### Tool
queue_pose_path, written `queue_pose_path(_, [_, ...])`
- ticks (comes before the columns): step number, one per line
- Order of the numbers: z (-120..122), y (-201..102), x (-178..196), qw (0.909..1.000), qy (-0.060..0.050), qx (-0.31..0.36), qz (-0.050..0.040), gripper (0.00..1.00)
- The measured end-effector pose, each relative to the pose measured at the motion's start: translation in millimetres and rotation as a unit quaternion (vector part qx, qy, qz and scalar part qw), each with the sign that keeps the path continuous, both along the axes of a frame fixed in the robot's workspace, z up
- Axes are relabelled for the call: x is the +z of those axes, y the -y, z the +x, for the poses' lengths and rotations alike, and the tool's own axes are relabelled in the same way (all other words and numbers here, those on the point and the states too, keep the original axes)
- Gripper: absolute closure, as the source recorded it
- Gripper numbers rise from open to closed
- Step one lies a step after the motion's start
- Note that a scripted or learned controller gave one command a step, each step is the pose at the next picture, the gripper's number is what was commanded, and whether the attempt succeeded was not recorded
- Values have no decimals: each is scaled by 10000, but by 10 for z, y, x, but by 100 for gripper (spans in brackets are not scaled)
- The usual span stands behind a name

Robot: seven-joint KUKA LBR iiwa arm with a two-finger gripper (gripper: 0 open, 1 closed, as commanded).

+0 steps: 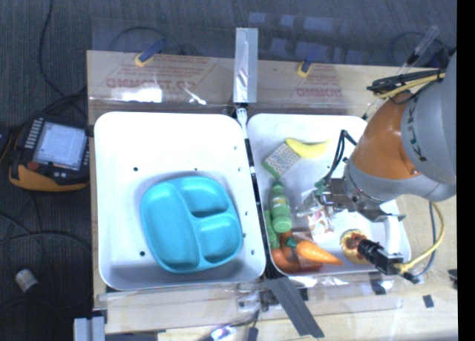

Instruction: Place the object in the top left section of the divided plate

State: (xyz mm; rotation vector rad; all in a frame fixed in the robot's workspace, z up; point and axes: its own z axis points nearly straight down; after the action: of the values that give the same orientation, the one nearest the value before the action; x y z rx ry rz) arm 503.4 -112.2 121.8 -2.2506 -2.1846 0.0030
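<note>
The end effector (324, 202) hangs low over the right bin (386, 252) at centre-right of the frame, buried among the jumbled items there; whether it is apart or clamped on anything cannot be told from this slanted overhead angle. The arm (404, 146) reaches in from the right, apparently to pick one piece from the pile. A carrot (318, 252), a green bottle (280, 213) and a yellow banana (307, 146) lie close by. The divided plate (191, 221), pale blue with three hollows, sits tilted at lower left in the left bin (119, 139), waiting to receive whichever object is chosen.
</note>
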Motion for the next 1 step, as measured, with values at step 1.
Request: queue_pose_path(1, [-140, -24, -267, 9988, 132, -465, -61, 100])
